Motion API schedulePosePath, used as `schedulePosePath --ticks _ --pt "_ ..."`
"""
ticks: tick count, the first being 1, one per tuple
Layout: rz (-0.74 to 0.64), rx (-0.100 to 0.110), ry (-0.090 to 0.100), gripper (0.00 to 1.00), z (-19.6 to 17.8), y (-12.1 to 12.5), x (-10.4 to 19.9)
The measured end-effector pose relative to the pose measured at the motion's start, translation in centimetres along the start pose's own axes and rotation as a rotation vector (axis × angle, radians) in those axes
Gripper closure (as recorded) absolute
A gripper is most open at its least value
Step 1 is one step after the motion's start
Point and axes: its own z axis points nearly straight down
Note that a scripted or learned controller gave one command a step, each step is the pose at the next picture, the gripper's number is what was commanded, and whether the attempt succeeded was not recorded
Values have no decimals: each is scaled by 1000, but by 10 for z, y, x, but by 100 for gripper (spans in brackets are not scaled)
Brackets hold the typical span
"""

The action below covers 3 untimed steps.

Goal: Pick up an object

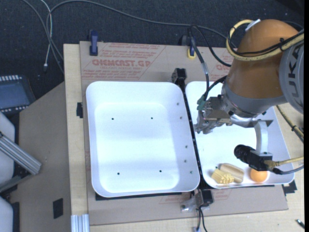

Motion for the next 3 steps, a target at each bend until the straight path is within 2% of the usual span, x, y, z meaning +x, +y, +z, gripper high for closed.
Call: schedulePosePath --ticks 1,2,3 --pt "0 1 0 0 0 0 0" --pt "0 -1 0 100 -10 0 0" --pt "0 0 0 0 -10 0 0"
